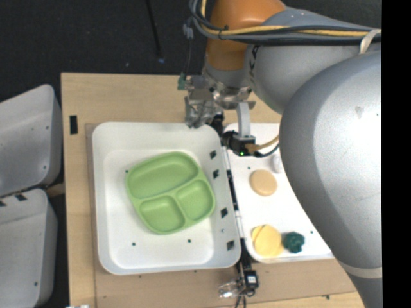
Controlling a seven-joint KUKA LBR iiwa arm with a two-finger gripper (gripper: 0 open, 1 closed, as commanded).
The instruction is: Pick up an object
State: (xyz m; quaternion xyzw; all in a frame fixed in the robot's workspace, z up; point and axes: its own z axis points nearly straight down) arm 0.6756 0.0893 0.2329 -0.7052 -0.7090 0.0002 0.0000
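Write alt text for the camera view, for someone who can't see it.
A grey arm with an orange band reaches in from the right, its gripper at the far edge of the left bin, which holds a green divided tray. The right bin holds a tan disc, a yellow piece and a small dark green piece.

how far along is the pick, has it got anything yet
Nothing looks picked yet. The pincer hangs at the far rim of the left bin, with no object seen in it. The green divided plate lies flat in that bin. The tan disc, yellow piece and dark green piece sit in the right bin. Left: the whole grasp and lift.
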